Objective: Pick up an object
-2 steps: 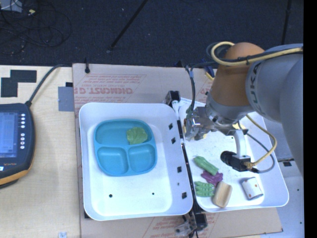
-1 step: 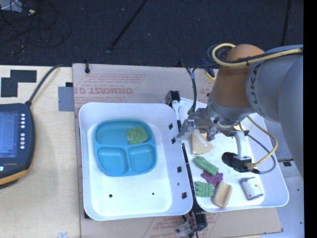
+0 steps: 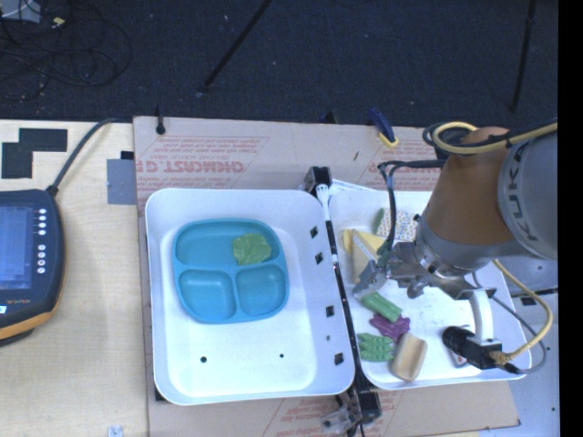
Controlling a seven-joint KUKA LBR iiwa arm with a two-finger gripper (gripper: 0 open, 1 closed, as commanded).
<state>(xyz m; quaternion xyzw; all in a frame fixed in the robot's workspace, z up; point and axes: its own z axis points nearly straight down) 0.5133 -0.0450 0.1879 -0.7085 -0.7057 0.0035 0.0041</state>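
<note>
The right bin (image 3: 510, 358) holds several small things. A yellow wedge (image 3: 362, 241) lies at its left side, with a thin green piece (image 3: 378, 218) and a speckled pad (image 3: 399, 225) behind it. Toward the front lie a green block (image 3: 384, 306), a purple piece (image 3: 391, 326), another green piece (image 3: 373, 346) and a tan cylinder (image 3: 409, 358). My gripper (image 3: 367, 283) hangs low at the bin's left side, just in front of the yellow wedge and just behind the green block. I see nothing held in it.
The left bin (image 3: 173, 353) carries a blue divided plate (image 3: 230, 269) with a pale green lump (image 3: 251, 248) in its back right compartment. A ridge with black clips (image 3: 330, 280) divides the bins. A handheld control pad (image 3: 25, 253) lies at far left.
</note>
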